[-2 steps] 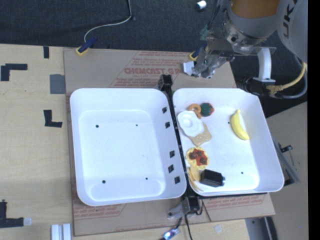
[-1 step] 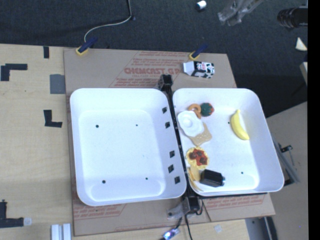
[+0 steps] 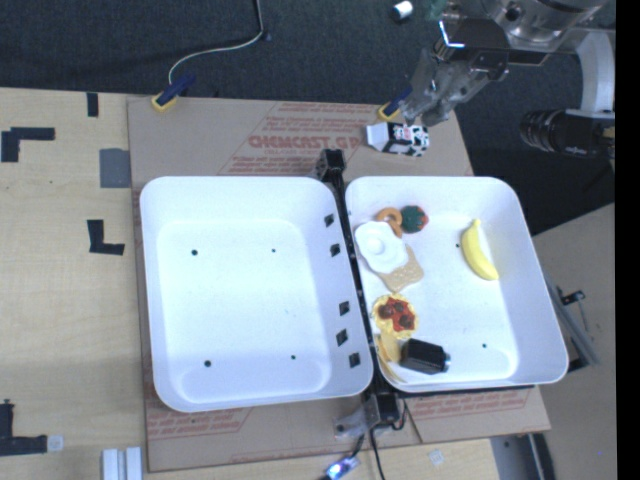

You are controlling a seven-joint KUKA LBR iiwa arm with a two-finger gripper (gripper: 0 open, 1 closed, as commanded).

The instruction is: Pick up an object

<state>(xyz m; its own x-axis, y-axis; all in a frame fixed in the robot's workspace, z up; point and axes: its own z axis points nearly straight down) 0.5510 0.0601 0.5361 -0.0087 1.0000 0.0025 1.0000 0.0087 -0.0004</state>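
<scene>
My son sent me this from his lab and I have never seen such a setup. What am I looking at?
A fixed camera looks down at a slant on a bench. The grey machine at the upper right is a robot arm; its claw hangs past the far edge of the right bin, with a small black-and-white object at its tip. Whether it grips that object I cannot tell. Two shallow white bins sit side by side. The right bin holds toy food, including a banana and a fried egg, plus a black block.

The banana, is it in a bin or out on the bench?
In. The banana lies inside the right bin, near its far right side.
</scene>
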